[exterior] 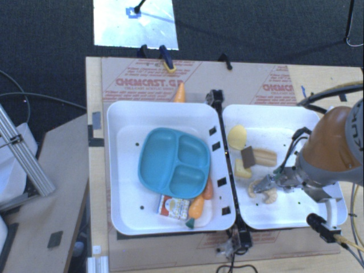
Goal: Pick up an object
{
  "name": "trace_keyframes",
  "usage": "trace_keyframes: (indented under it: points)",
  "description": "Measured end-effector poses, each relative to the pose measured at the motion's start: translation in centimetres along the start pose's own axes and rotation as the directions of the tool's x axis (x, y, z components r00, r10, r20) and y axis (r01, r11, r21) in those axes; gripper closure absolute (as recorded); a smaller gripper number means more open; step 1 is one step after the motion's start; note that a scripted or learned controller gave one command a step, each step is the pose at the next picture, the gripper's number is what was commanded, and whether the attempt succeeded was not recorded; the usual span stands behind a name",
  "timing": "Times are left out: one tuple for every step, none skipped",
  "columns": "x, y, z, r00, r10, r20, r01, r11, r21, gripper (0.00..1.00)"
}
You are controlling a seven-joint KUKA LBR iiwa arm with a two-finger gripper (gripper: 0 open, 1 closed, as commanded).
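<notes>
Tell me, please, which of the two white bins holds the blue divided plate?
The left bin holds the blue divided plate; the right bin, where the gripper is, holds small yellow and tan items instead.

Arm low at the frame's right edge, reaching leftward.
Orange band (335, 138) at mid-right, grey wrist beneath it, gripper (263, 186) pointing left at lower right of centre; finger state unclear.
</notes>
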State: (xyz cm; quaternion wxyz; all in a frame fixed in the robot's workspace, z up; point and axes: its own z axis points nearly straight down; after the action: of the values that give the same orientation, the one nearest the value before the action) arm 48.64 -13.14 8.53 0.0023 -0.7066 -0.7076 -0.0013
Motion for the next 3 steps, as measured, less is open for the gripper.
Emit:
trace_keyframes:
  points:
    - [-8.0,0.9,0.0,1.0,0.006,0.011,-0.006,1.0,-0.005,0.0]
    - [-7.6,1.1,-1.1,1.0,0.003,0.006,-0.003,1.0,-0.006,1.0]
    - [-1.8,6.7,-4.7,1.0,-0.01,0.004,0.01,1.0,-0.009,1.0]
